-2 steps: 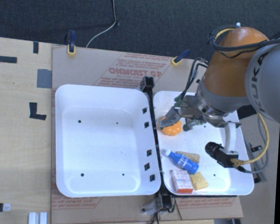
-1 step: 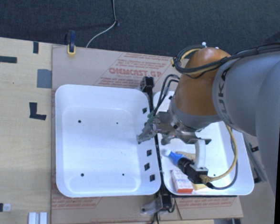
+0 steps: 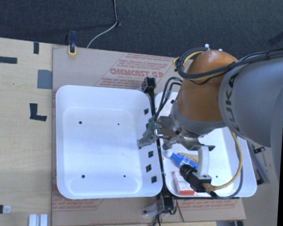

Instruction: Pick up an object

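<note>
grey and bulky, my arm (image 3: 248,103) with its smooth orange band (image 3: 206,85) hangs over the right bin (image 3: 245,182). my hand (image 3: 171,136) sits low by the divide between the bins; i cannot tell how it is set. a small blue object (image 3: 181,160) and a red-and-white box (image 3: 182,185) lie just beside it in the right bin. i judge i should centre squarely over one item before closing. both bins are glossy shallow plastic on a cardboard-covered counter (image 3: 130,73).
</note>
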Tool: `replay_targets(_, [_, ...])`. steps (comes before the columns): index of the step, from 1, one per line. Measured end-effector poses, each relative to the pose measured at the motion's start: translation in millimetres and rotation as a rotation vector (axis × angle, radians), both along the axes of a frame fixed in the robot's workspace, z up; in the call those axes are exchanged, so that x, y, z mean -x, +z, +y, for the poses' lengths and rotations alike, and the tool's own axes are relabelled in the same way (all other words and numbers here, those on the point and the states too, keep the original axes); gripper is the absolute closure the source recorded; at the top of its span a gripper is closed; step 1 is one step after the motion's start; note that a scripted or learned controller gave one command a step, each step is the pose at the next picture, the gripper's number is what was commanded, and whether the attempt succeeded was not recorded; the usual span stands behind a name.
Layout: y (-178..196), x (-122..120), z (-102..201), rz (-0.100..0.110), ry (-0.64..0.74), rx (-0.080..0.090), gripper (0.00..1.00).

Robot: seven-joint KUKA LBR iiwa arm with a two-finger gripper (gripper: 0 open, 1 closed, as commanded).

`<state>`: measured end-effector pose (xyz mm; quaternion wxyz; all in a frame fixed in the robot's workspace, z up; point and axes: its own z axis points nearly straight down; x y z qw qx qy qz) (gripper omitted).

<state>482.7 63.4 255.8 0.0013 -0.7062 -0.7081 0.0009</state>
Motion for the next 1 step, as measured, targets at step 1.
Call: replay_targets(1, [-18.7, -0.4, -27.1, 0.002, -0.005, 0.002, 1.0])
